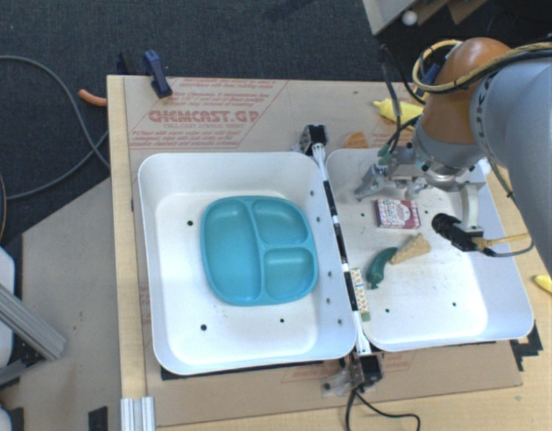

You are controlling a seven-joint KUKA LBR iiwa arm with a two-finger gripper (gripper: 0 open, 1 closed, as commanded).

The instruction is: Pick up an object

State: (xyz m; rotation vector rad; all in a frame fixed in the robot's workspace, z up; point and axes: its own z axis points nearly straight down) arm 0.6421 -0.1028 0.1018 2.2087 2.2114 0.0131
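Grey two-finger gripper hovers over right white bin; grip state unclear. Small red printed packet lies just below, approx. square.

Dark carpet — wooden bench

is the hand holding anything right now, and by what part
Cannot be told: the hand hangs just above the small red packet, with nothing visibly between its parts.
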